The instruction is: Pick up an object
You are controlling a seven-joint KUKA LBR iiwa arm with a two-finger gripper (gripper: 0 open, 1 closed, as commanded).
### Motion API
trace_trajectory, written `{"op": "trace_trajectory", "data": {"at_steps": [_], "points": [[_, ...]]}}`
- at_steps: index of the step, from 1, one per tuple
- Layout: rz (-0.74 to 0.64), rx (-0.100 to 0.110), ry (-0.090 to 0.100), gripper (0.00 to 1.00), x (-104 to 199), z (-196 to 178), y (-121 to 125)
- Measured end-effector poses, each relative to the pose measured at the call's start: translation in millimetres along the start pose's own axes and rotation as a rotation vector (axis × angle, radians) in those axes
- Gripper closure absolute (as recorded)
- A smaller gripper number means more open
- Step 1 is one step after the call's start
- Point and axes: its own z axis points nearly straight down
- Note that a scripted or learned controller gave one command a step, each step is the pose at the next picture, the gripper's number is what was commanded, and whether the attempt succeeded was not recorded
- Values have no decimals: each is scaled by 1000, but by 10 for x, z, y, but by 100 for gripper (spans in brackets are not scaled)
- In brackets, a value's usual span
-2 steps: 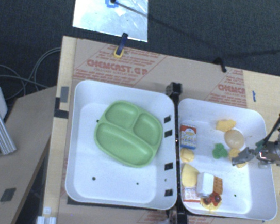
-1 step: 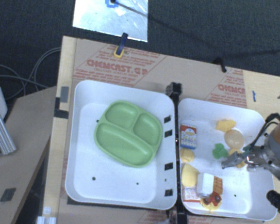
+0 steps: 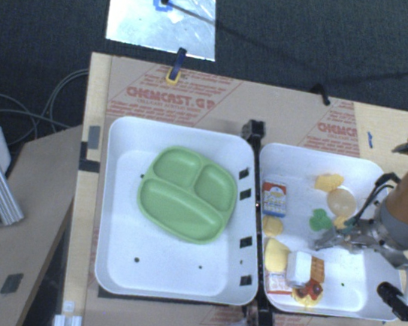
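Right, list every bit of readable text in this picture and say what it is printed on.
"CHEMCAST GP": red print on the brown board behind the left bin.
"CHEMCAST", tilted and partly cut off: red print on the same board behind the right bin.
The small red and white packet carries print that is too small to read.

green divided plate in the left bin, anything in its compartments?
Empty. The green divided plate lies flat in the left bin; all three compartments show bare green.

A pale green divided plate (image 3: pixel 187 194) lies in a white bin (image 3: pixel 118 206); the neighbouring white bin (image 3: pixel 343 297) holds yellow, green and red items.
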Motion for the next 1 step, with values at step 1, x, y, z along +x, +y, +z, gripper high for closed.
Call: {"op": "trace_trajectory", "data": {"at_steps": [1], "points": [[0,-4,-2,100,-6,-124,12]]}}
